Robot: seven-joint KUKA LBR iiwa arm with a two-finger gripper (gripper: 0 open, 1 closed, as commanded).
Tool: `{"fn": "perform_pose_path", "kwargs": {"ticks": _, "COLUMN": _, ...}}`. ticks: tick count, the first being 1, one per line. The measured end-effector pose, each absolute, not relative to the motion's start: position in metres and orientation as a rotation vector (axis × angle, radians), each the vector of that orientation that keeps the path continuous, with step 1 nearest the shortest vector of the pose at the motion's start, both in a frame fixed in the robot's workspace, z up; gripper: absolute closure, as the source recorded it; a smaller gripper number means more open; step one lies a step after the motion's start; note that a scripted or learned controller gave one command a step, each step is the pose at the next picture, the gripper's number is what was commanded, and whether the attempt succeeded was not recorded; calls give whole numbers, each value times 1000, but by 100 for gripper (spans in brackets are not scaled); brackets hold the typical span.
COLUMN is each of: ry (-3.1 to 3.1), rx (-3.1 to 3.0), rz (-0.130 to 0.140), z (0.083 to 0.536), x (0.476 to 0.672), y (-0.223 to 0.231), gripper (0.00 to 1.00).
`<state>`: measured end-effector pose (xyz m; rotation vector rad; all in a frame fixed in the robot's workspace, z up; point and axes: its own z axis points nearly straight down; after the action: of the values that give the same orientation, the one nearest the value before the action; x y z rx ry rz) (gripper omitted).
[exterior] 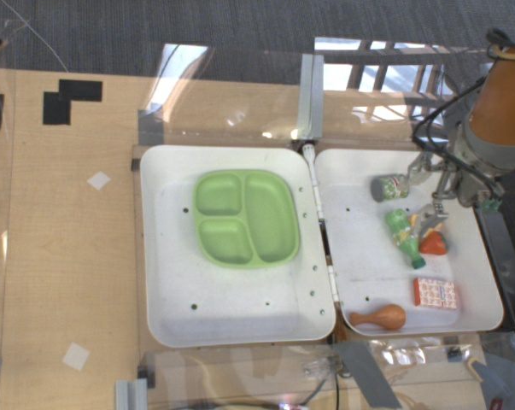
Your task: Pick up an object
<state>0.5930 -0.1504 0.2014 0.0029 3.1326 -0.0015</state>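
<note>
Orange-red toy (434,244), small and rounded, in right bin (359,254) just below jaws (435,212), touching or nearly touching lower fingertip; not between fingers. Jaws apart, hanging over bin's upper right part. Green-yellow toy (402,233) immediately left of red one, elongated, tilted, touching it or v. close. Grey-green can (390,186) on its side further up, near jaws' left. Red-white patterned box (435,293) flat, lower right, apart from red toy. Brown pear-shaped piece (379,317) along bin's front wall, narrow end pointing left.

Left bin (167,306) w/ light green divided plate (245,218), three compartments, roughly centred, white floor bare all round it. Right bin: bare floor on left half, between divider and toy cluster; less room on right, red toy and box near right wall. Arm (500,101), orange band, entering from upper right w/ black cables looping by wrist. Wood-tone tabletop (61,254) left of bins, black marks near far-left edge.
</note>
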Motion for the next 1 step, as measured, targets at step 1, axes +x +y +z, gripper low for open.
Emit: {"fn": "perform_pose_path", "kwargs": {"ticks": 1, "ry": 3120, "rx": 250, "rz": -1, "z": 98, "x": 623, "y": -122, "gripper": 0}}
